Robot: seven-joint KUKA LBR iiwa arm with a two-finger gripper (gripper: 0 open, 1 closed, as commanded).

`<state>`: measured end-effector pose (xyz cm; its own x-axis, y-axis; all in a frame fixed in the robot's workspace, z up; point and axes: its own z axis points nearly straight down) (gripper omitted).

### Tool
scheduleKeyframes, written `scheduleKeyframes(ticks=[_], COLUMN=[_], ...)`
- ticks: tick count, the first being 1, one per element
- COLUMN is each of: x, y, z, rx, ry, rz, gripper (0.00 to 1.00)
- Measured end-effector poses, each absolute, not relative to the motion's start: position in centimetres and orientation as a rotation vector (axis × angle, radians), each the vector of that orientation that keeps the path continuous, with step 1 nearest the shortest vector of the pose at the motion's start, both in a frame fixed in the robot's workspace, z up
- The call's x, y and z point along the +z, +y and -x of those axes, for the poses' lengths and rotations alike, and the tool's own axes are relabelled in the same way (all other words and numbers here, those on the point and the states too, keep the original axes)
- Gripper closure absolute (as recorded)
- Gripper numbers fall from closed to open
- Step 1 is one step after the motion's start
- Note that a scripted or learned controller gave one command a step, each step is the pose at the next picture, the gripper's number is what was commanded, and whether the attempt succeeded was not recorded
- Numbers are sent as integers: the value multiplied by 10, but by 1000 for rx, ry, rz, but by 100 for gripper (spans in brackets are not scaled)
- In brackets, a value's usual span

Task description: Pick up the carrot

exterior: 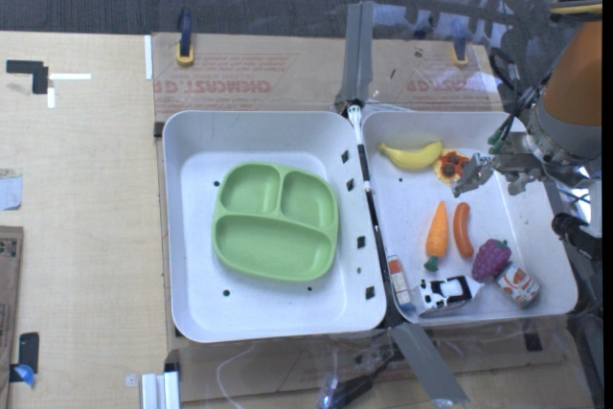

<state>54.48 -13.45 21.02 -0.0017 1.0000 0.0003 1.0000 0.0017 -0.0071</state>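
We find the carrot (437, 229) in the right bin (536, 302), just left of the sausage (463, 230) (both lie lengthwise, near to far). Beyond it and to its right hovers the claw (470, 175); its opening we cannot tell.

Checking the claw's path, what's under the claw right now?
Under the claw lies a small orange and red item beside the banana. The claw covers part of it; the carrot lies nearer.
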Motion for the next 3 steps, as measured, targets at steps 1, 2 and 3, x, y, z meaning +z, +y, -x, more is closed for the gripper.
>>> scheduleKeyframes(ticks=[1,2,3], x=[89,99,210], y=[-113,-116,-88], z=[-538,-541,-479], rx=[4,1,6], ry=[-2370,-2369,-2342], rz=[2056,2064,2088], gripper=[0,100,100])
